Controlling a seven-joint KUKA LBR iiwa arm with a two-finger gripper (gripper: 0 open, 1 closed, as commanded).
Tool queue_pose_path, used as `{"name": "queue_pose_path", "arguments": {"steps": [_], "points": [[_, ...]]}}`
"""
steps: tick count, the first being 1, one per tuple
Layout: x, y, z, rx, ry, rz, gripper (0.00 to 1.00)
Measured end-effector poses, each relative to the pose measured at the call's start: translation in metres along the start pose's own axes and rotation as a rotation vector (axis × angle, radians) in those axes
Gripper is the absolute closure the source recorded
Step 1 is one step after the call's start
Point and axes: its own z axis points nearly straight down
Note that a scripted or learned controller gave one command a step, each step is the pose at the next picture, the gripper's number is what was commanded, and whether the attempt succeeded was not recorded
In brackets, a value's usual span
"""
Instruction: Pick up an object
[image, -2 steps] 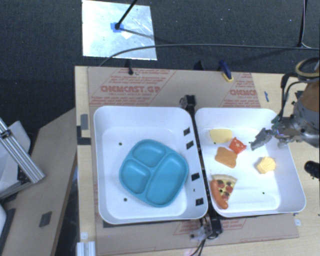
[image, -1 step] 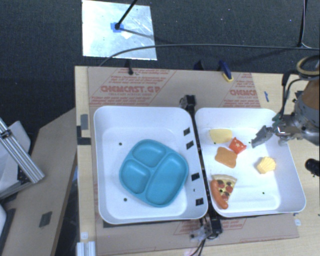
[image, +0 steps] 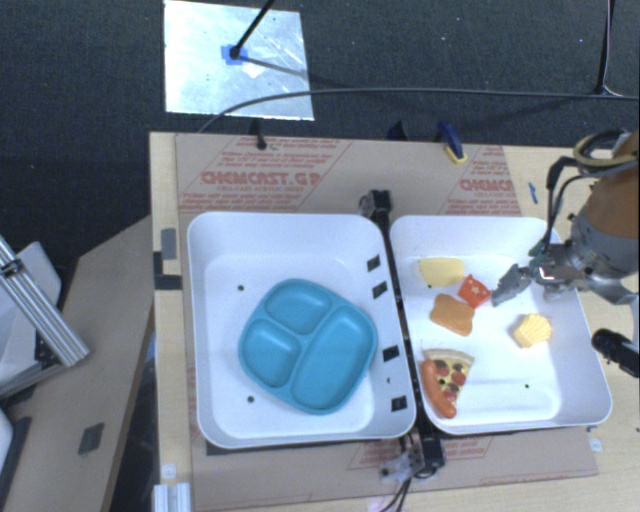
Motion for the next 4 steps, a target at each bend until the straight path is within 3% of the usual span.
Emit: {"name": "queue_pose_path", "arguments": {"steps": [2, 3, 4], "points": [[0.01, 0.007, 0.093, 0.002, 0.001, -0.003, 0.0], [0.009, 0.008, 0.08, -0.004, -0.001, -0.002, 1.0], [-0.001, 0.01, 0.029, -0.006, -0.002, 0.001, 1.0]]}}
